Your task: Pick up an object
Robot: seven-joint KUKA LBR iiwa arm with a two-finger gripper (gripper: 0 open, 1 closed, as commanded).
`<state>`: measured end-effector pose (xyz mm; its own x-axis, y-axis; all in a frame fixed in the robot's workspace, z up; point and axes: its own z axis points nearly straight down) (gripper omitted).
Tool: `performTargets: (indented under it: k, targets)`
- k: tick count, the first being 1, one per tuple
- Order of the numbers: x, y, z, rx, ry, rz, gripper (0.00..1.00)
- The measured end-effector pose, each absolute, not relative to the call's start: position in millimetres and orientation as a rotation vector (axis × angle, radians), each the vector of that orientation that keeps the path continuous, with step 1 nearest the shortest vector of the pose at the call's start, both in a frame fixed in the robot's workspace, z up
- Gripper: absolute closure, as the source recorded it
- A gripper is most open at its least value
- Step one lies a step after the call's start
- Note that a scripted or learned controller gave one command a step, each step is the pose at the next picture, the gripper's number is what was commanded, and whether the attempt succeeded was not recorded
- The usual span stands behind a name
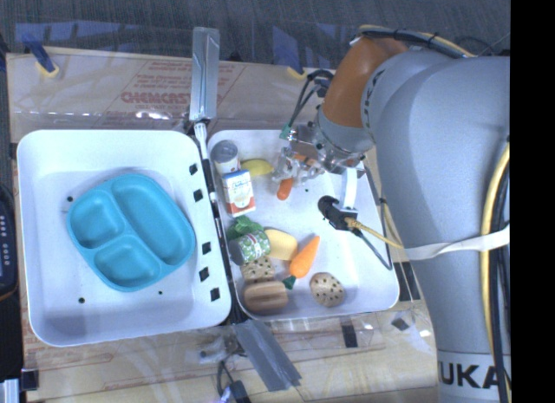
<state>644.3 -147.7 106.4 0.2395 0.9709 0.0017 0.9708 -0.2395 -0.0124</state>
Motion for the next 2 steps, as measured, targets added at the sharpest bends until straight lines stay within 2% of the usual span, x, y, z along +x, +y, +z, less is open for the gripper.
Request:
performTargets:
  k: [1, 2]
  targets:
    - [656.9, -179.6, 90.8, -2.505, -1.886, 0.006, 1.0]
    - [659.8, -142.5, 213.5, -2.543, -1.849, -0.008, 1.0]
